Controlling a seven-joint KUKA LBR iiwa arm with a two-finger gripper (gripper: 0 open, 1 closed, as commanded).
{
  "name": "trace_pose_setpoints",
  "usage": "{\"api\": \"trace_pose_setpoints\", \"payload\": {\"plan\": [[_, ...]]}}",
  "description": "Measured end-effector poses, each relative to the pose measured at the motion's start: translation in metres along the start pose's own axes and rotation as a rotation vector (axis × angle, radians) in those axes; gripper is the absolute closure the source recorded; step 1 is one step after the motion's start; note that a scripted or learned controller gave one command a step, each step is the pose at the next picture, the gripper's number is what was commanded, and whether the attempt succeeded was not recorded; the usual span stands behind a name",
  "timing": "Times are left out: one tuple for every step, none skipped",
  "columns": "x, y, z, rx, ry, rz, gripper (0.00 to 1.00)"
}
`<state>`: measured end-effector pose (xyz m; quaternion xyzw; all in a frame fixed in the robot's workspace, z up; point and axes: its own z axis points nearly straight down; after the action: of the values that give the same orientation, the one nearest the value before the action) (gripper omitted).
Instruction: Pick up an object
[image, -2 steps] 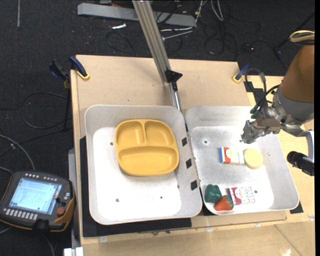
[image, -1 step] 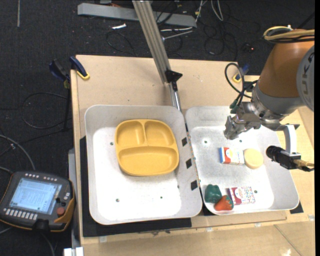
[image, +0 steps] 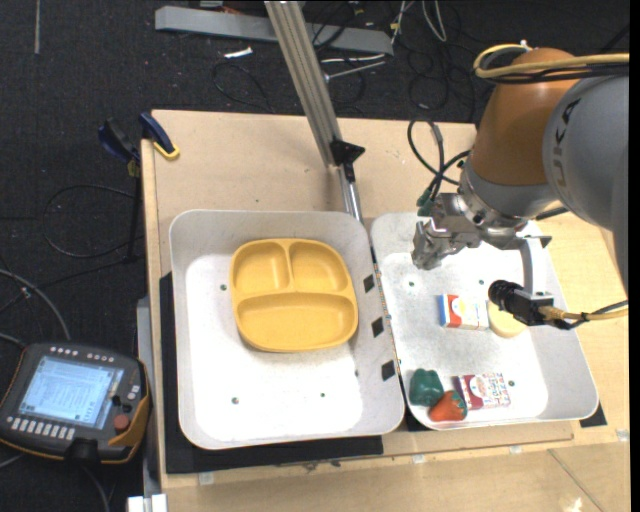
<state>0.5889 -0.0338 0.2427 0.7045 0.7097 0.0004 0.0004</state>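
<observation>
1. Dark carpet strewn with cables surrounds the bench; far to my left on the floor lies a teach pendant, out of the way of any reach.
2. Well left of me, the left bin holds one yellow divided tray lying flat — a drop-off side, I judge, not where I pick.
3. A slanted metal post rises between the bins, just left of me, so I come in from the right to stay off it.
4. My gripper hangs over the far-left corner of the right bin, above bare floor with nothing between the tips; whether I am spread or closed I cannot tell from this angle.
5. The candidates lie apart from me, toward the near side: a small white carton closest, just right of it a pale round piece, and further off, a green lump, a red one and a flat packet huddled together.
6. The lone carton looks the easiest target — room on either side of it.
</observation>
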Motion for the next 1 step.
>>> {"api": "trace_pose_setpoints", "payload": {"plan": [[0.0541, 0.0189, 0.0122, 0.001, 0.001, -0.001, 1.00]]}}
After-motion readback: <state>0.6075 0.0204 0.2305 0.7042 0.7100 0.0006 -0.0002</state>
